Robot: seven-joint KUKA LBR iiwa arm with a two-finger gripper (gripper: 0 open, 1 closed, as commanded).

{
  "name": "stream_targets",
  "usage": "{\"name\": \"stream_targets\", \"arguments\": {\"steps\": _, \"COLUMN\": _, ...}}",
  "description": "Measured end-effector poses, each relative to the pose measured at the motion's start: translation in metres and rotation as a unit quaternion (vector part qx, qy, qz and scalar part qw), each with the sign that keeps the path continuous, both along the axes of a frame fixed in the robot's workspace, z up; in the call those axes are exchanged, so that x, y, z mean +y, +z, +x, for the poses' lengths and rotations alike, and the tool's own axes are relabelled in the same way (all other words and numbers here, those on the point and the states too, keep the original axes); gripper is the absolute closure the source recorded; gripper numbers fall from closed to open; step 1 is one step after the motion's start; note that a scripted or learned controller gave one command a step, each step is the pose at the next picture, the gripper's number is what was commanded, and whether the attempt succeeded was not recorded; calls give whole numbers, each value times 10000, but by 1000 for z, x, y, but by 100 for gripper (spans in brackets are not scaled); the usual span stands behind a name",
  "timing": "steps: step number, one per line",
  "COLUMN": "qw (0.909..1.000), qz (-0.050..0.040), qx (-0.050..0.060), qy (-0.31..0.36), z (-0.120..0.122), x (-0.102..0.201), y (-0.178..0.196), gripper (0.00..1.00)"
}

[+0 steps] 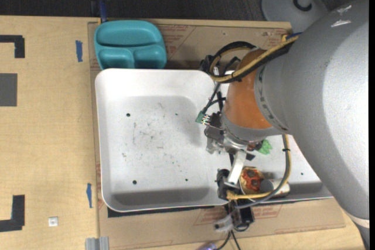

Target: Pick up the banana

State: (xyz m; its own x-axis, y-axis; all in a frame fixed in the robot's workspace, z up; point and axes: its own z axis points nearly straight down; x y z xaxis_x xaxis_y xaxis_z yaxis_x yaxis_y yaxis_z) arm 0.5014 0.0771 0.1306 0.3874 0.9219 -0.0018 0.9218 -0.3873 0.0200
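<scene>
Hangs low over the left part of the right shallow white plastic bin (304, 177), just beside the wall it shares with the left shallow white plastic bin (146, 126): the two-finger gripper (229, 144), under the grey arm with its orange band (249, 102). Cannot tell how far open, nor whether holding anything. Cannot tell where the banana lies either. Just right of the wrist, a small green thing (265, 147); nearer, a small orange-and-dark object (252, 180). Beyond the left bin's far edge, towards its left, a teal moulded plastic tray with compartments (129, 47).
</scene>
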Motion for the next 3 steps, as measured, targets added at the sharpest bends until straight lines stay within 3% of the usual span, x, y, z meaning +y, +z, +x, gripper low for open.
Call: {"name": "stream_targets", "arguments": {"steps": 3, "qw": 9989, "qz": -22, "qx": 26, "qy": 475, "z": -2, "x": 0, "y": -1, "gripper": 100}}
